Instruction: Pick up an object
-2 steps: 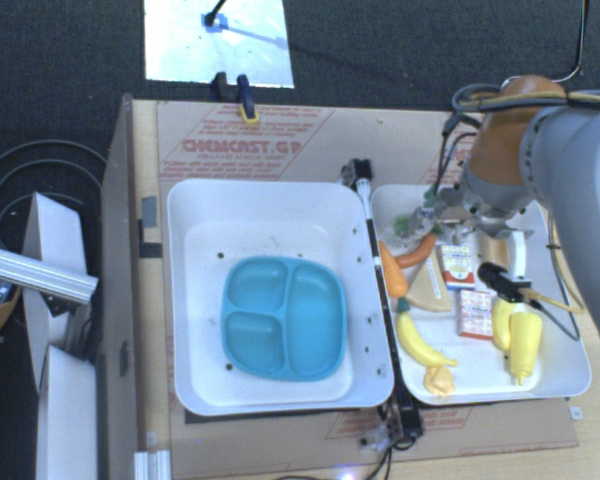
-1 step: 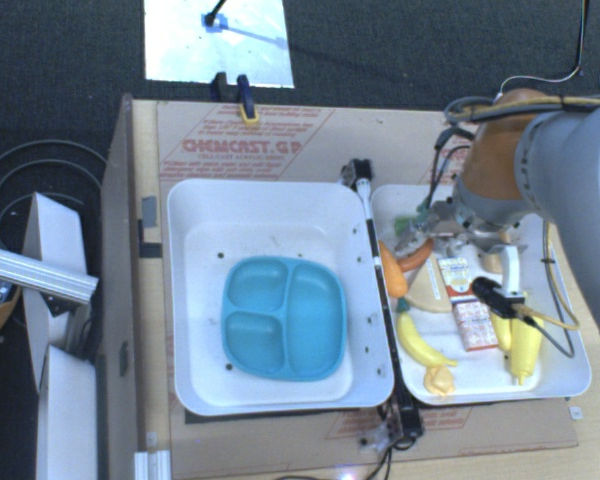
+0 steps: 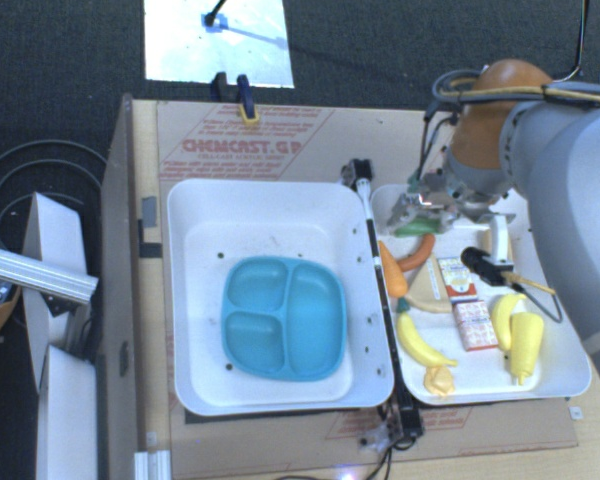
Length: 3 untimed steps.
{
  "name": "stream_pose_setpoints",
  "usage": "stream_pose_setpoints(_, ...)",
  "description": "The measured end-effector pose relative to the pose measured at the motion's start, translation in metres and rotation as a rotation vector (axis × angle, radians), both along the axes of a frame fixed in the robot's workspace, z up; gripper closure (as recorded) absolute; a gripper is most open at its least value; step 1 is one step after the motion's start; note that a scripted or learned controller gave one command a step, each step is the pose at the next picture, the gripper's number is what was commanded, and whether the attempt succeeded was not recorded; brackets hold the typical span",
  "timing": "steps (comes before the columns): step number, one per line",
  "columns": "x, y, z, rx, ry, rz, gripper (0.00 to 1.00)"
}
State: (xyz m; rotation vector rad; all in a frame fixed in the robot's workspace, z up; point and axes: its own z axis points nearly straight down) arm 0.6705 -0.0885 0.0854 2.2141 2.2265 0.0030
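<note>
In the right bin (image 3: 565,363), nearest at 6 o'clock, lies a yellow lump (image 3: 440,379), a banana (image 3: 420,338) just at its 11 o'clock. A yellow pepper (image 3: 525,340) lies at the bin's 4 o'clock, with a red carton (image 3: 474,325) between it and the banana. The left bin (image 3: 195,298) holds a blue plate (image 3: 283,318). Farther, at the right bin's 9 o'clock, a carrot (image 3: 392,271) touches a sausage (image 3: 418,253). My gripper (image 3: 420,208) hangs at 11 o'clock over a green piece (image 3: 418,229); open or closed, I cannot tell
</note>
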Motion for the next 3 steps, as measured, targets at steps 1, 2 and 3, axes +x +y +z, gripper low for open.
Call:
stream_pose_setpoints(1, -0.001, -0.022, 0.000, -0.001, -0.001, -0.006, 0.00)
stream_pose_setpoints(2, -0.006, -0.001, -0.001, -0.001, 0.001, 0.000, 0.00)
stream_pose_setpoints(3, -0.001, -0.015, 0.000, -0.001, -0.001, -0.005, 0.00)
